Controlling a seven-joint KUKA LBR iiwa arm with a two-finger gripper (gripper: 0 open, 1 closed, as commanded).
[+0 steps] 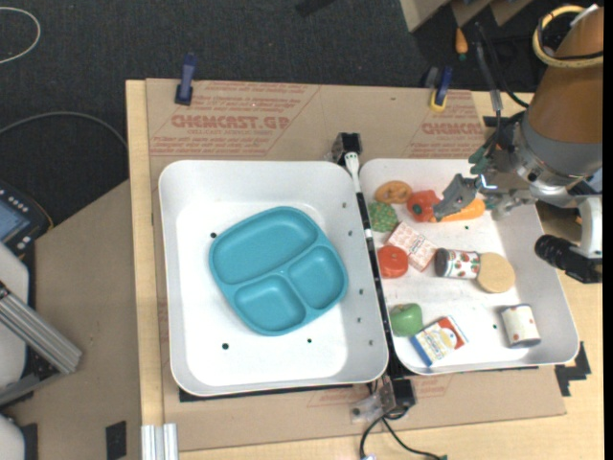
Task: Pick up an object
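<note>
Nearest the camera, at the right bin's (565, 338) front edge, lay a small carton (440, 339) with red, white and blue print too small to read, and just left of it a green pepper (405, 317). A white can (519, 325) with a red-brown band sat near the front right corner. Mid-bin stood a dark jar (458, 264) with a spotted label, touching a tan disc (496, 273) on its right. Left of the jar were a red-and-white packet (414, 244) and a red round thing (393, 261), its lettering unreadable. Toward the back left corner lay a green lump (382, 216), a brown bun (391, 192) and a red tomato (421, 204).

An orange wedge (466, 210) lay near the back edge, right of the tomato. The gripper (462, 197) hung over it, dark fingers (455, 199) pointing down-left at the wedge; whether they were spread or pinching it could not be told.

Filling the left bin's (182, 286) middle was a blue three-part tray (277, 269).

Both bins sat on a brown board (144, 218) printed in red with "CHEMCAST GP" along its back edge, clamped there by two blue clips (185, 80).
</note>
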